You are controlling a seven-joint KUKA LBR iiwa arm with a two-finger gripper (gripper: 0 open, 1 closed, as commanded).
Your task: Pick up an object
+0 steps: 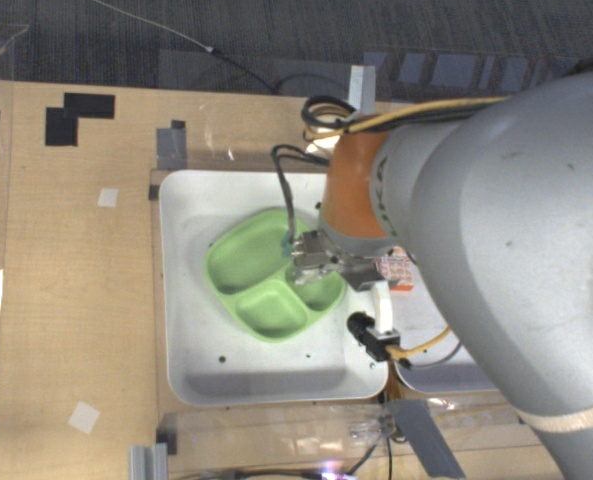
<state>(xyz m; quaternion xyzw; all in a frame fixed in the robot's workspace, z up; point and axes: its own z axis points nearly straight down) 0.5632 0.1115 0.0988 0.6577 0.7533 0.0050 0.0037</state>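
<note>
From my remote seat there's just the overhead camera view. The grey arm with the orange band [354, 193] comes in from the right and hangs over the left shallow white bin [191, 368]. Its two-finger gripper [309, 258] sits low, right over the light green plastic divided tray [261, 278], the kind with three compartments. I honestly can't tell what state the gripper is in, since the wrist hardware blocks that spot.

The tray lies flat in the middle of that bin, mostly to the gripper's left and a bit below it, with the gripper over its right-hand edge where the dividers meet. Its long axis runs diagonally, from upper left toward lower right.

Just right of the gripper there's a small red-and-white packet [400, 268], partly hidden under the arm. Black cables [286, 183] loop down beside the wrist.
</note>
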